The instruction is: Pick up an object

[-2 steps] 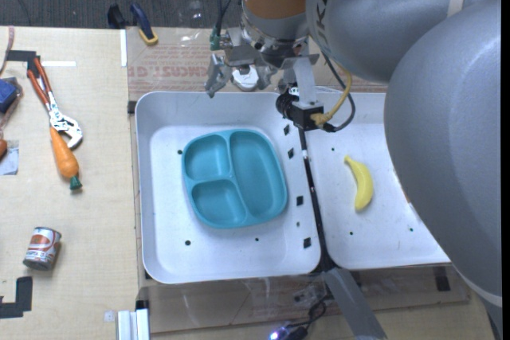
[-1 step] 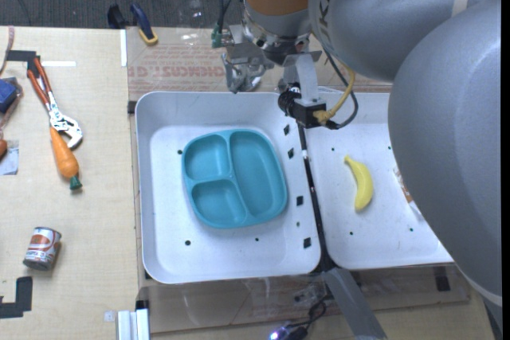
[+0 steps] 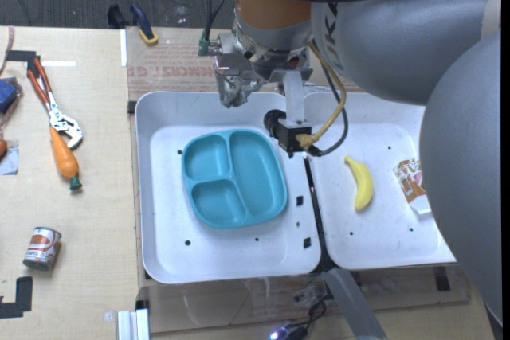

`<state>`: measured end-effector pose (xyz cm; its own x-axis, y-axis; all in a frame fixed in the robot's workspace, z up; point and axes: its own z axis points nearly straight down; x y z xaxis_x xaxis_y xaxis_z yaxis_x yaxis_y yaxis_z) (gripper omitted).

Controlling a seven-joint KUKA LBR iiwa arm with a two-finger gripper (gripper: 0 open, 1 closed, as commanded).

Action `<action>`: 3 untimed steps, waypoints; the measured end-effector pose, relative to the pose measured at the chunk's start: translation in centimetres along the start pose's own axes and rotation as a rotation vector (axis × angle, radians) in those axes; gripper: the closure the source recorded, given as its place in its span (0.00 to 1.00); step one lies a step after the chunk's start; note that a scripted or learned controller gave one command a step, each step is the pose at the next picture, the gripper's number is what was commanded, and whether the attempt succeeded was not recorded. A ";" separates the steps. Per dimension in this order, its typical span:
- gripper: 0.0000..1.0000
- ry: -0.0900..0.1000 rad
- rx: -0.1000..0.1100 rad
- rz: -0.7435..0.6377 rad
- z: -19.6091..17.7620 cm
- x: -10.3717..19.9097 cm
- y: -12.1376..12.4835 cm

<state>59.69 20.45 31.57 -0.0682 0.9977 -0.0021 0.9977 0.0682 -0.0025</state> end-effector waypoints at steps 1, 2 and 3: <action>1.00 0.003 -0.006 0.037 20.5 -3.2 3.2; 1.00 0.017 -0.041 -0.217 20.9 -6.9 -3.1; 1.00 0.001 -0.002 -0.001 22.3 -2.7 4.8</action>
<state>64.66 17.99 9.24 -0.0692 0.9976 -0.0010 0.9976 0.0692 -0.0005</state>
